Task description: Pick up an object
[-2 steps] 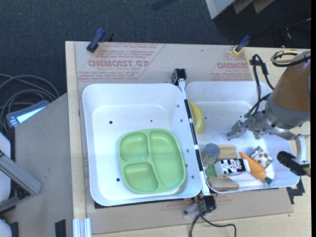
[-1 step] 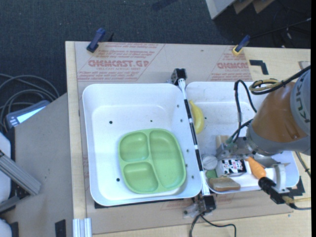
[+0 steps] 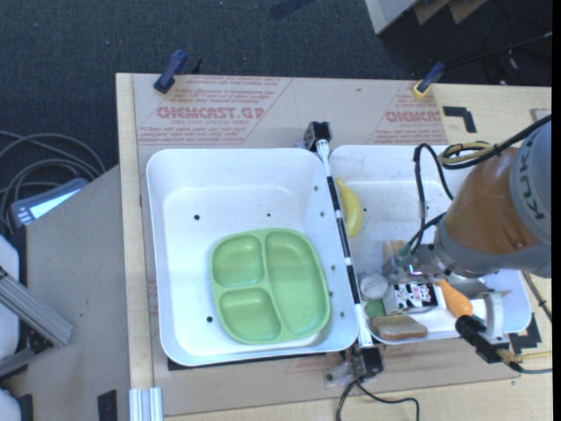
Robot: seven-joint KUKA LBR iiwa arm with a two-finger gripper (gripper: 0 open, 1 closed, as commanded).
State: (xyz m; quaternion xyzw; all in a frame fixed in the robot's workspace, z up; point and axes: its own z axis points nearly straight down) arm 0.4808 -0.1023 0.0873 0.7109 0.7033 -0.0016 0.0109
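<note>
Printed cardboard covers the surface (image 3: 263,103) above dark carpet (image 3: 131,16). A green three-compartment plastic plate (image 3: 267,285) lies in the left white bin (image 3: 175,191), toward its near edge. I cannot tell the gripper's (image 3: 405,279) state.

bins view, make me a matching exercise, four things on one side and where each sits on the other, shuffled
Things:
1. green divided plate
2. yellow banana-like object
3. orange carrot-like object
4. blue clamp

Places:
A. on the board's far left corner, outside the bins
B. in the right bin, near the divider, on its far side
C. in the left bin, toward its near side
D. in the right bin, near side, beside the gripper

Pairs: 1-C, 2-B, 3-D, 4-A
</note>
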